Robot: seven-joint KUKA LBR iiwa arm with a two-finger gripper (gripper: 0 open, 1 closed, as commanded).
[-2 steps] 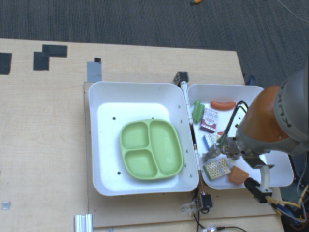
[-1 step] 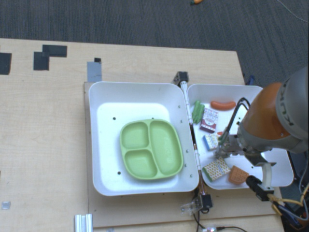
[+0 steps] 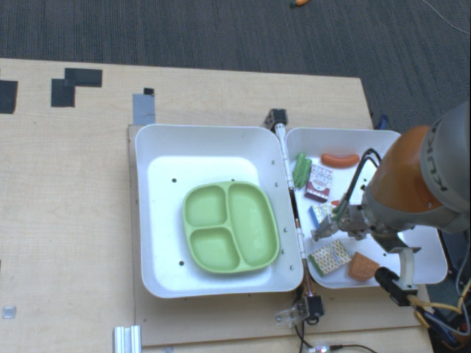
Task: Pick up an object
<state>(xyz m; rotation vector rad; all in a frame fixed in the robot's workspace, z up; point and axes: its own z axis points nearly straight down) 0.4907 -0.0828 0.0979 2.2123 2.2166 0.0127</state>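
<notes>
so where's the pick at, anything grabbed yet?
Done: the arm has reached into the right bin. In hand: nothing visibly held; the end effector sits low by the patterned packet, its grip unclear. Left: grasp and lift. The red sausage, green item and orange block lie untouched; the green tray sits in the left bin.

You have a green divided plate (image 3: 232,227) lying in the left bin (image 3: 158,147). Well beyond that bin, a small orange scrap (image 3: 302,0) lies on the grey carpet (image 3: 184,20).
</notes>
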